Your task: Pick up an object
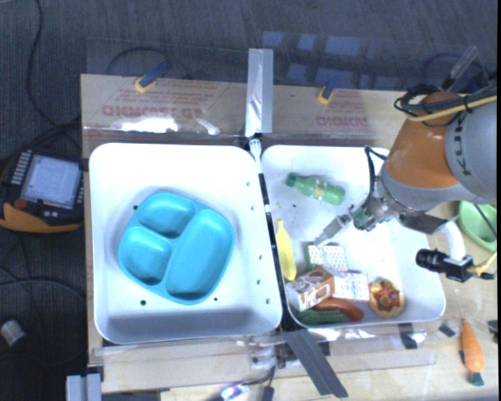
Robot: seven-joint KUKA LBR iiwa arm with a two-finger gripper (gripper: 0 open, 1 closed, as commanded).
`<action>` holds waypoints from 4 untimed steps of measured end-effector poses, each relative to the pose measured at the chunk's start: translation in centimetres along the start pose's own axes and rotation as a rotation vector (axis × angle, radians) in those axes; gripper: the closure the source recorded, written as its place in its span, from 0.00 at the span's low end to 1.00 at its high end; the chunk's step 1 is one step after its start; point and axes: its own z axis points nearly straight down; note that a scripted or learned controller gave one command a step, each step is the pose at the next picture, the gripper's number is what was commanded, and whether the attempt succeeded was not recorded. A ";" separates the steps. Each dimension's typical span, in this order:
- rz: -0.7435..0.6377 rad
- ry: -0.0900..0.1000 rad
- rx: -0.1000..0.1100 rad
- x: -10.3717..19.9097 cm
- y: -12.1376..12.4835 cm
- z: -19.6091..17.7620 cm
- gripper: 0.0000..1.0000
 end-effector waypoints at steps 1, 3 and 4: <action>-0.046 -0.004 -0.011 -1.3 6.7 3.7 0.00; 0.117 -0.001 0.000 2.0 10.0 -8.1 1.00; 0.139 -0.001 0.002 5.3 10.8 -6.9 1.00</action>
